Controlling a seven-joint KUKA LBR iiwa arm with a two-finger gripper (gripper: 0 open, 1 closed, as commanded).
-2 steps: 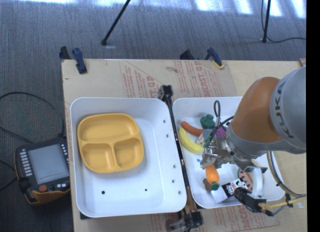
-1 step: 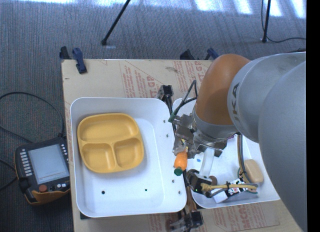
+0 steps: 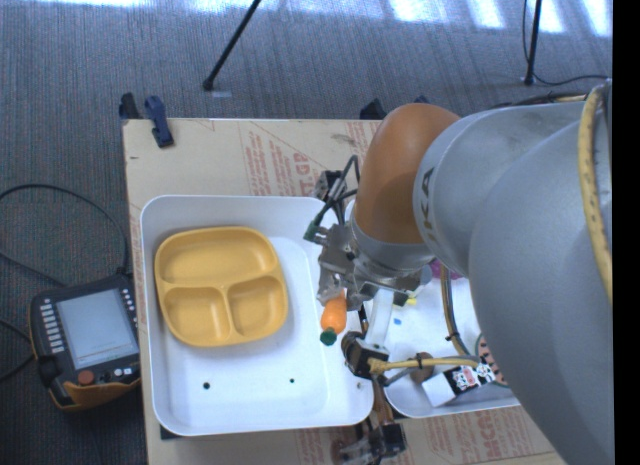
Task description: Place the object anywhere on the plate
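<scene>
A yellow plate (image 3: 220, 285) with three compartments lies in the left part of the left white bin (image 3: 250, 398). A small orange toy carrot (image 3: 333, 317) with a green end hangs upright just past the plate's right edge, over the bin's right side. My gripper (image 3: 340, 303) reaches down from the orange wrist and is shut on the carrot's upper end. The carrot is apart from the plate, a short way to its right. The arm's grey body hides most of the right bin.
The right bin (image 3: 440, 408) holds a small black-and-white item (image 3: 462, 381) at its near edge, with a yellow cable running across it. A teach pendant (image 3: 88, 338) lies on the carpet to the left. A blue clamp (image 3: 157, 119) sits at the bench's far left corner.
</scene>
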